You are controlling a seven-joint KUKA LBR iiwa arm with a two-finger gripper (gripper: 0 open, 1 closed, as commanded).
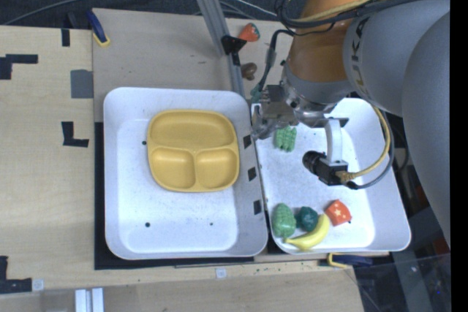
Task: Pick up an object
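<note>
Listing the two-finger gripper over a pale green knobbly toy; we cannot tell its finger state. We log a yellow divided plastic plate left.

Bench, two white bins and a yellow plate

A light wooden bench carries two shallow white bins side by side: the left bin holds a yellow divided plate with three compartments, lying flat toward the bin's far side, while the right bin sits touching it along a shared edge. A grey metal post slants up from between the bins toward the top of the view. Near its base a small orange clamp rests on the bench. A blue and yellow clip lies at the bench's far left corner, and black tape marks dot the left side.
</note>
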